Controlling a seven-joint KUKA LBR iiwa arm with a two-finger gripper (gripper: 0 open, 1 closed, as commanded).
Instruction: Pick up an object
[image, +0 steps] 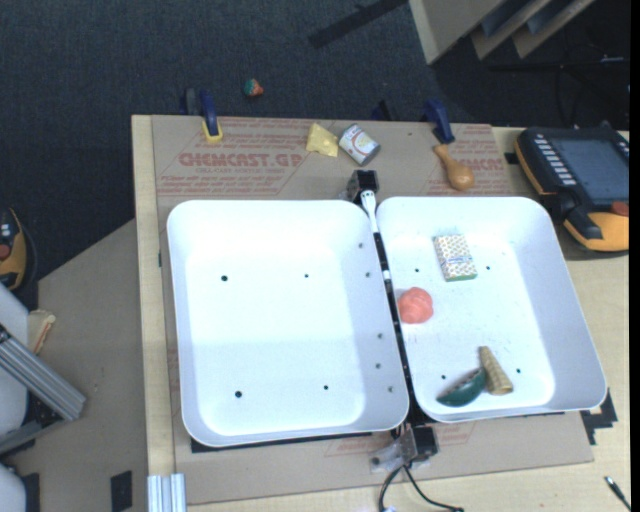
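The right bin (560, 290) holds three things. A small patterned box (454, 256) lies near its far side. A red-orange ball (416, 305) rests close to the divider between the bins. Near the front edge a tan ridged piece (494, 370) touches a dark green object (460, 391).
The left bin (200, 330) sits beside the right one. Behind the bins on the bench lie a yellow wedge (322, 141), a small white box (359, 144) and a tan pear-shaped piece (456, 170). A teach pendant (585, 180) sits at the far right. Two blue clamps (209, 112) hold the board.
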